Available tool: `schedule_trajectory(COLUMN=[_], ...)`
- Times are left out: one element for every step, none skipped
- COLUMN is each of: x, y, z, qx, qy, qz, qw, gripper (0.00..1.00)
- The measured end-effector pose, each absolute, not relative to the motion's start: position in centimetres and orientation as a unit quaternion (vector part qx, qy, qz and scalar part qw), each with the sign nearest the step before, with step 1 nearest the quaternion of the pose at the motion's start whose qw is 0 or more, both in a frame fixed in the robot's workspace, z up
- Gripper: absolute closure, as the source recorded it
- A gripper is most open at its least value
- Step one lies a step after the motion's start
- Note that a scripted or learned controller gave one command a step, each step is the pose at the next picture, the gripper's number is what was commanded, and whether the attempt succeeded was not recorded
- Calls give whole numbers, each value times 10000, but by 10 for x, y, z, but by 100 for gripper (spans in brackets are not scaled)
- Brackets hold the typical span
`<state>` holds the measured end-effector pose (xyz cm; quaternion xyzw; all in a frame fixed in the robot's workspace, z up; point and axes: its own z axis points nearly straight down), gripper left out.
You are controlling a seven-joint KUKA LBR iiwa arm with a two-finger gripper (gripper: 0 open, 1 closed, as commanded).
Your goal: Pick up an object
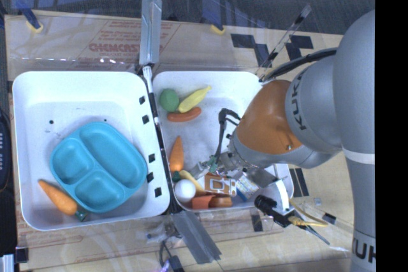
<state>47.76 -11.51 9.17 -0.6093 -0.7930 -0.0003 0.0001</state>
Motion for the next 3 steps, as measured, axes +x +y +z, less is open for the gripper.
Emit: schedule_trajectory(x=[478, 478, 521], y=[-115, -121, -110], z=[92, 172, 99], qx=[-6093, -5435, -6037], qy=[-7930, -8394, -7972], qz=[-3, -6, -29], qw=[1, -10, -52], gripper=[0, 0, 0])
